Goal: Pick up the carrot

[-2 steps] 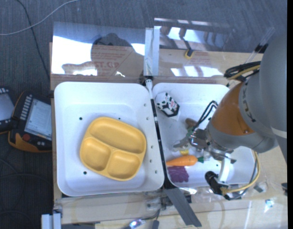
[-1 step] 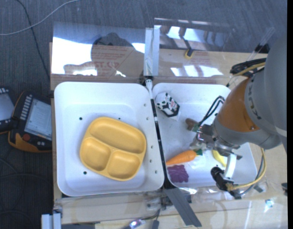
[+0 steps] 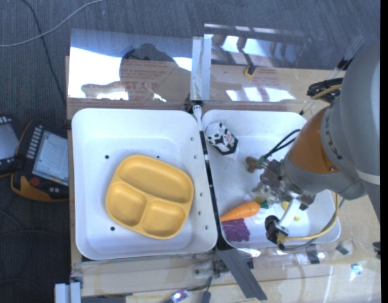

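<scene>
**Gripper low beside the carrot's leafy end, grasp not confirmed**

The carrot [image 3: 241, 211] lies in the right bin [image 3: 244, 124], near its front edge, with the orange tip pointing left toward the divider between the bins and the green top pointing right. Just in front of it, touching or nearly so, sits a purple toy that looks like a bunch of grapes [image 3: 238, 230]. Farther back in the same bin lies a small black-and-white cow figure [image 3: 221, 137]. The left bin [image 3: 86, 131] holds a yellow divided plate [image 3: 149, 196].

The arm, grey with its orange band [image 3: 313, 150], reaches in from the right, and the gripper [image 3: 269, 191] is down low right at the carrot's green end. The wrist hardware and cables crowd that spot, so whether the jaws are spread or clenched cannot be told, nor whether anything sits between them.

As a judgement, the approach is largely done: the tool is at the carrot. The carrot appears to rest on the bin floor, so closing on it and lifting remain.
</scene>
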`<state>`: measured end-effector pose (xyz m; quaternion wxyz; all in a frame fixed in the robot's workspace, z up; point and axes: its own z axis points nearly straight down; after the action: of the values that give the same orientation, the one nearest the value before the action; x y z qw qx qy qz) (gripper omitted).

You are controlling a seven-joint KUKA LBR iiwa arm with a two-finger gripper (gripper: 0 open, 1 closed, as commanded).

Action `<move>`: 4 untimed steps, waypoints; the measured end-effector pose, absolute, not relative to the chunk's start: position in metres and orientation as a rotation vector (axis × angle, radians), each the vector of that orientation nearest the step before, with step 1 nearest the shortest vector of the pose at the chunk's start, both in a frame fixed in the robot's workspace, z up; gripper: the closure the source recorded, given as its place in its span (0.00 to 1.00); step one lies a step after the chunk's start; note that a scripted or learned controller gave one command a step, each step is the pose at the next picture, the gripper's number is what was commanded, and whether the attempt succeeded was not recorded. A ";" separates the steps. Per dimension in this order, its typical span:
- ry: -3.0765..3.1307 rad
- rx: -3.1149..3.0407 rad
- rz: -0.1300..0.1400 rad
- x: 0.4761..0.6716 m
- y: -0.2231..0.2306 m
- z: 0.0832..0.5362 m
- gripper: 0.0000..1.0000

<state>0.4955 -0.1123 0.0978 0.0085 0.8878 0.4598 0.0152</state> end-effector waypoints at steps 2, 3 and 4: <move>0.321 3.122 -0.008 0.541 -0.087 0.183 1.00; 0.320 3.123 -0.009 0.540 -0.087 0.183 0.00; 0.423 3.112 -0.011 0.492 -0.010 0.182 0.00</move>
<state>0.4916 -0.0099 0.1824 0.0004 0.9909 0.1347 -0.0036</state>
